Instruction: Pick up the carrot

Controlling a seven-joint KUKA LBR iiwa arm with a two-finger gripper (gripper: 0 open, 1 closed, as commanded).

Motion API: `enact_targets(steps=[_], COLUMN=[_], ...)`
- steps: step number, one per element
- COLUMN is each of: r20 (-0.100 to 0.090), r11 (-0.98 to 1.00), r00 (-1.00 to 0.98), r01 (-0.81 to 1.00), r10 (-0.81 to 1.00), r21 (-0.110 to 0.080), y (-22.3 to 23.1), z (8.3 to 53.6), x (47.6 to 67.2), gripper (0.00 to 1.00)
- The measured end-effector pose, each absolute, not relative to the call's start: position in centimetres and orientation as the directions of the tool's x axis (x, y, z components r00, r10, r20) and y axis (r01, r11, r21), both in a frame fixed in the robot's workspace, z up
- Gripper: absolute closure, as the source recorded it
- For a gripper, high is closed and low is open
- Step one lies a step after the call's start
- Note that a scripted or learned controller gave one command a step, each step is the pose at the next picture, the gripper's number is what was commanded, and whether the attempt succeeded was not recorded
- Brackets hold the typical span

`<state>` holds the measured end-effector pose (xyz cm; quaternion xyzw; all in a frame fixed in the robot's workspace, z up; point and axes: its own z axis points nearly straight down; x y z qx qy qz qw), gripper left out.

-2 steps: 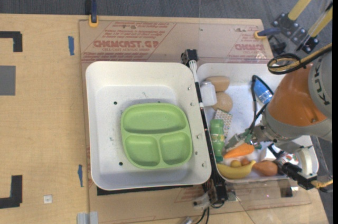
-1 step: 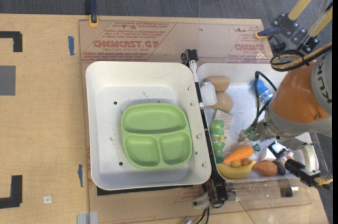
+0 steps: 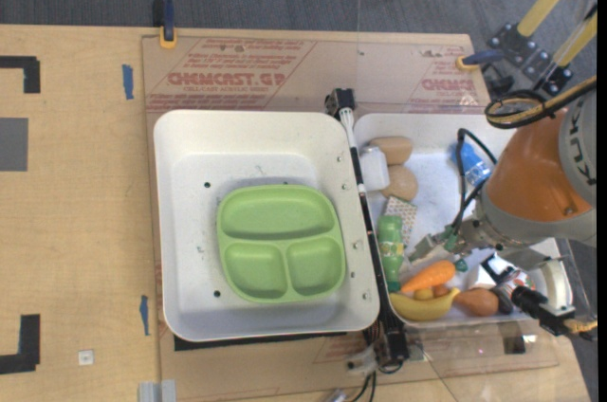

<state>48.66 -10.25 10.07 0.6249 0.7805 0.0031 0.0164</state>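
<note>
The carrot is orange and lies slanted in the front part of the right bin, resting against a yellow banana. My gripper hangs just above and behind the carrot's right end, below the arm's orange band. No object shows in the gripper. The arm hides the bin's right side.
The right bin also holds two tan bread rolls, a green bottle, a blue item and a reddish-orange fruit. The left bin holds a green divided plate. A black divider separates the bins.
</note>
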Motion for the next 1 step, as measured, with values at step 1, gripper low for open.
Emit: enact_targets(steps=[1], r20=[-0.001], r11=[-0.212], r00=[0.212], r01=[0.977], r10=[0.977], r21=[0.02], y=[-10.79], z=[8.96], x=[48.51], gripper=[0.0])
